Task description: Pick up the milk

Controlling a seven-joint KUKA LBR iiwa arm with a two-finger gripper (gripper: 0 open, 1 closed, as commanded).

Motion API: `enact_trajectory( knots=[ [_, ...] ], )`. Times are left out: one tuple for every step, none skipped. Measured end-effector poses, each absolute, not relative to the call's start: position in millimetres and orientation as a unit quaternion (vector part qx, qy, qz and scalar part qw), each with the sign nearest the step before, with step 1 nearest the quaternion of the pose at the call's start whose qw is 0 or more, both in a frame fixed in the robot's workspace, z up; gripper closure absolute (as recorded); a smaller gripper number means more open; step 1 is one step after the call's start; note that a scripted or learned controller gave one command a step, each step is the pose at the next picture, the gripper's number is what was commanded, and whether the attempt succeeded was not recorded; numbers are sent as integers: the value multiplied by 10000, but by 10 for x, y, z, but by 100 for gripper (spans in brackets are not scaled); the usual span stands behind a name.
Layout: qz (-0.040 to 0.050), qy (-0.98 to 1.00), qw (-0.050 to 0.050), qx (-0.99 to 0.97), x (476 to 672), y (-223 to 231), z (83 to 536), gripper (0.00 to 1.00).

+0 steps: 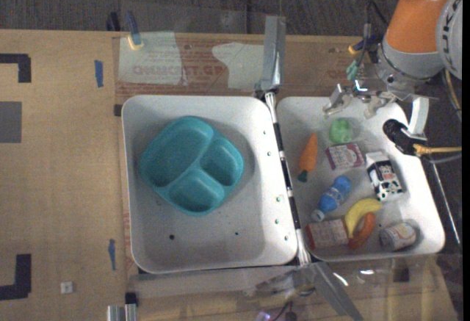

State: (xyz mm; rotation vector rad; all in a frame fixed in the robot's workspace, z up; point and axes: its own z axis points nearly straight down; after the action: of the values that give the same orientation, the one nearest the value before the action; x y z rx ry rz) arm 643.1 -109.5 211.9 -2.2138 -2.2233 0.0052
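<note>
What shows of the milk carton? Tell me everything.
The milk carton is a small box, white with black patches, cardboard by its look. It seems to lie flat, slightly skewed, in the right bin, near its right wall, right of a pink box and above the banana. Nothing grips it.

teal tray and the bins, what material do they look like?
Tray: likely moulded plastic, smooth with a soft sheen, rounded one-piece compartments. Left bin and right bin: probably white plastic too, matte, with rounded corners and thin rims; painted metal can't be ruled out from this view.
</note>
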Motion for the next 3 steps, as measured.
enact_trajectory(
  knots=[
    [16, -7088, 22, -7054, 6084, -1513, 1951, 0],
    [13, -6821, 24, -7312, 5726, -2248, 1480, 0],
    [-41, -7225, -19, -6914, 5203, -2101, 884, 0]
  ],
)
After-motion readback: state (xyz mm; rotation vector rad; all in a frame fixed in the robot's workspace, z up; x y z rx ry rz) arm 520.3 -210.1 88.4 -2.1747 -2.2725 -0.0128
